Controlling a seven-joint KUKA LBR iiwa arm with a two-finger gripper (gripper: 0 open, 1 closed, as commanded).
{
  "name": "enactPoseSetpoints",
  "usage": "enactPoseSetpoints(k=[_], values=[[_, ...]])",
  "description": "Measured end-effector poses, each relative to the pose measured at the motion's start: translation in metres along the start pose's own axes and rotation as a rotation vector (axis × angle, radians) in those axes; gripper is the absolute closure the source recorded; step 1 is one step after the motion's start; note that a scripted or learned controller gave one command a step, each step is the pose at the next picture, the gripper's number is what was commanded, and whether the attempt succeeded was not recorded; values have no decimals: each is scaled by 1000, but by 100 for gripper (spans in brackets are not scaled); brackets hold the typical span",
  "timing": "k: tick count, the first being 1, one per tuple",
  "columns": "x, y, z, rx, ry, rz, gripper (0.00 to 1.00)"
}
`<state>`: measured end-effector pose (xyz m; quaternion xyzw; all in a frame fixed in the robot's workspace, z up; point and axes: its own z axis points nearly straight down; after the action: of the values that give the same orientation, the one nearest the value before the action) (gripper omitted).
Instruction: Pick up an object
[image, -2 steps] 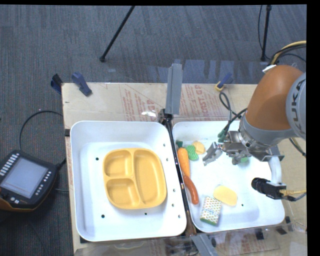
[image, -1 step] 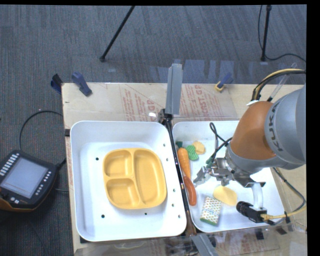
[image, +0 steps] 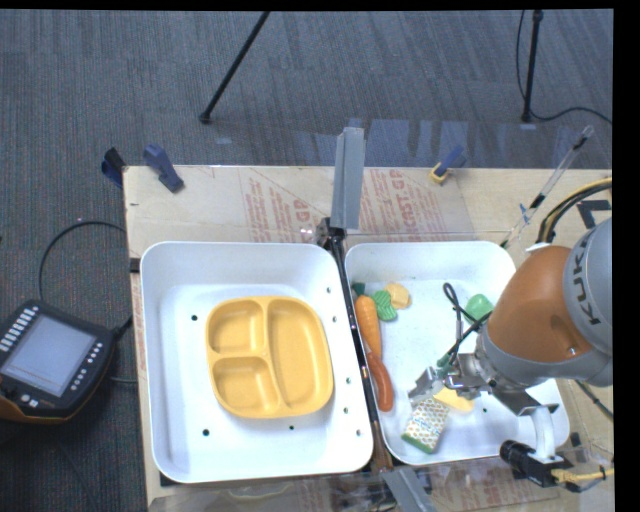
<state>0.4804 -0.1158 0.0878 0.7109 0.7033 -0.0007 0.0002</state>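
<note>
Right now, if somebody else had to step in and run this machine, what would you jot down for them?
Tool: low in the right white bin, over a yellow piece; grip unclear from above.
Right bin: long orange toy carrot, reddish toy sausage, pale yellow piece, green piece, checked green-and-white packet.
Left white bin: yellow three-part plastic plate.
Done: nothing visibly lifted.
Left: grasp one object, raise it.

The arm (image: 545, 320) hides part of the right bin (image: 420, 258) and the green object (image: 479, 305); jaw state is indeterminate.
</note>
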Motion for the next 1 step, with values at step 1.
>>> enactPoseSetpoints(k=[1], values=[[-12, -4, 1, 1, 2, 12, 0]])
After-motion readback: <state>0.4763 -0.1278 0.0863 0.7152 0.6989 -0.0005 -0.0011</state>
